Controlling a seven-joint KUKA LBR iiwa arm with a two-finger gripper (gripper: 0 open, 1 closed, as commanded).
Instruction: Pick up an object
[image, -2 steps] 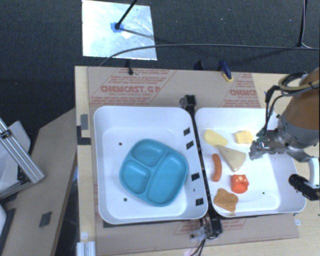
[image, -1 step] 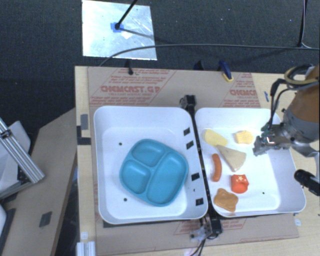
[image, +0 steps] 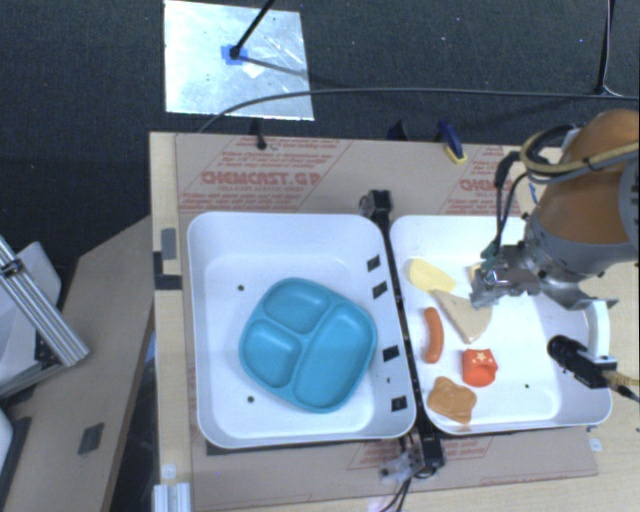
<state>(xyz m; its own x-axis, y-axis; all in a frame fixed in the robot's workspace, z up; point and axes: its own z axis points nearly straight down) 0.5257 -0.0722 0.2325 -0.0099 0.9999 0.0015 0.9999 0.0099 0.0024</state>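
Note:
The right bin (image: 530, 400) holds several toy foods. A yellow banana-like piece (image: 430, 274) lies at its upper left, with a pale cheese wedge (image: 464, 317) just below it. A red sausage (image: 433, 334) lies near the bin's left wall. A red-orange pepper-like piece (image: 479, 366) and a brown bread-like piece (image: 451, 399) sit toward the front. My gripper (image: 489, 287) hangs low over the upper right end of the cheese wedge, close to or touching it. The grey and orange arm (image: 590, 200) comes in from the right.
The left bin (image: 225, 250) holds a blue divided plate (image: 308, 343). A dark divider (image: 392, 300) runs between the two bins. Bare white floor lies in the right bin's front right part. Cardboard (image: 260, 175) lies under both bins.

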